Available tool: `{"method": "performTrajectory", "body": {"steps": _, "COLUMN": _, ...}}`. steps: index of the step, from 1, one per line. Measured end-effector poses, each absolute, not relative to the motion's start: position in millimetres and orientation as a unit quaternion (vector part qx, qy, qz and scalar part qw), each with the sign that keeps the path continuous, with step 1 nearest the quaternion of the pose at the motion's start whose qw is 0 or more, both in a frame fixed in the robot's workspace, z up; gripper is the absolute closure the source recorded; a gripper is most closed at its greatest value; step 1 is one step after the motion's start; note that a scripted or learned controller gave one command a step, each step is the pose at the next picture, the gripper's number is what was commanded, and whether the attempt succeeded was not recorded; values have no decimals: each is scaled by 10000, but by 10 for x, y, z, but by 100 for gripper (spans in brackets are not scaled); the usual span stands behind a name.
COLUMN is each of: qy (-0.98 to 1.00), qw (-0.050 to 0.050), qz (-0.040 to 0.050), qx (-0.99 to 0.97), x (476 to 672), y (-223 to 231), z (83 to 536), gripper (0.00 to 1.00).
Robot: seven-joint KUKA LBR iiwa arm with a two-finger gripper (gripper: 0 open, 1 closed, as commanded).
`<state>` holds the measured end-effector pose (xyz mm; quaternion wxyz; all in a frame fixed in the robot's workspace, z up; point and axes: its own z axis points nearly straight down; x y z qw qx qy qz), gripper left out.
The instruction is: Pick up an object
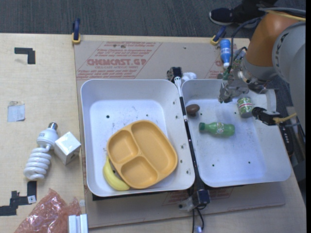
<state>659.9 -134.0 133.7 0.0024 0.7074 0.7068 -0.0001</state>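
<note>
Yellow tray point(141, 154): left bin, far left of the tool.
Green bottle point(217, 128): right bin, just below the tool.
Tool point(225, 98): grip state unclear, no object seen between fingers.

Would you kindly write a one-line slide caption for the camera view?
Pincer hovers in right bin near green bottle, brown object and small can; left bin holds yellow tray over banana.

One fixed cam above the bench point(43, 96), looking down at a slant, mid distance. Both white bins in frame: left bin point(92, 130), right bin point(262, 164). Arm point(272, 38) enters from frame right.
</note>
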Motion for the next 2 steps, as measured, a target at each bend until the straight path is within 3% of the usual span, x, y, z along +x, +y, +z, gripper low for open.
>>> {"method": "performTrajectory", "body": {"steps": 1, "qy": 7069, "qw": 23, "qz": -2, "qx": 7073, "x": 6598, "y": -1339, "z": 1337, "gripper": 0}}
{"method": "performTrajectory", "body": {"steps": 2, "qy": 7076, "qw": 12, "qz": -3, "qx": 7067, "x": 6592, "y": -1031, "z": 1132, "gripper": 0}}
